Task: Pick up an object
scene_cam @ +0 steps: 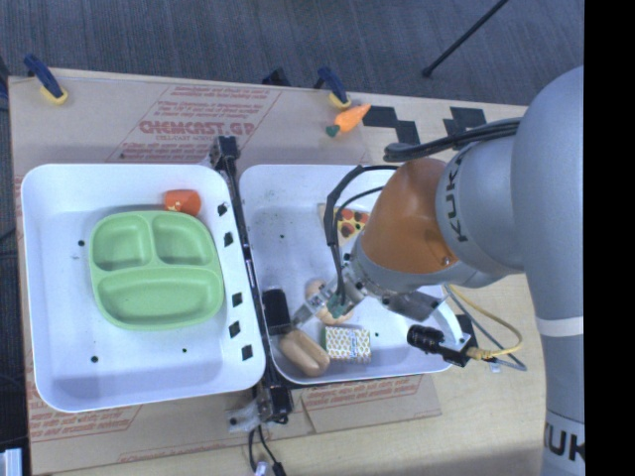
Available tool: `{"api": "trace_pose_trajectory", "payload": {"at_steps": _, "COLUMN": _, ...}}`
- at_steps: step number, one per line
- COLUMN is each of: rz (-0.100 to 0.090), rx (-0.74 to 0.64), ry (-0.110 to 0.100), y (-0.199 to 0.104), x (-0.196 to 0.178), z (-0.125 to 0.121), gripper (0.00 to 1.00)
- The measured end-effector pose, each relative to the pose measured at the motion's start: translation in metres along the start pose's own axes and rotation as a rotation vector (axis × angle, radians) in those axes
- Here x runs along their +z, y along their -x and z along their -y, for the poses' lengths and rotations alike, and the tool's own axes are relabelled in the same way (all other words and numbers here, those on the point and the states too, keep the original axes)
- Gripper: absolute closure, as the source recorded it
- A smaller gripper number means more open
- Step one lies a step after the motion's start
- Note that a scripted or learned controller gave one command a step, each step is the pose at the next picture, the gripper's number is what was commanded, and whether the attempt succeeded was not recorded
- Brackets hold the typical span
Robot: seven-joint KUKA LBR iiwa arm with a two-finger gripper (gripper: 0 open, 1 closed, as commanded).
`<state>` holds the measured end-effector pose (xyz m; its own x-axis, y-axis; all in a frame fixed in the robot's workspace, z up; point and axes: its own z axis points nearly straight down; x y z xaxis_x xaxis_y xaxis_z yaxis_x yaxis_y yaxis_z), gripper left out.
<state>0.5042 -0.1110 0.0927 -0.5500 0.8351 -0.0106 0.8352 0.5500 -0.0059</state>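
My gripper is low in the right bin, near its front left part, under the orange wrist band. It is right over a small pale object, and whether it holds that object is not visible. Just in front of it lie a tan bread roll and a small patterned box. A black block rests to the gripper's left by the bin wall. A yellow and red item peeks out behind the arm.
The left bin holds a green divided plate and a red-orange item behind it. A toy carrot lies on the cardboard behind the right bin. Blue clamps grip the bench's far edge.
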Motion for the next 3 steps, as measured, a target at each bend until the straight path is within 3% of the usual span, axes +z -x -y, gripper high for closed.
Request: {"api": "trace_pose_trajectory", "payload": {"at_steps": 3, "rz": 0.0, "rx": -0.001, "ry": 0.0, "y": -0.0002, "x": 0.0, "z": -0.0001, "gripper": 0.0}}
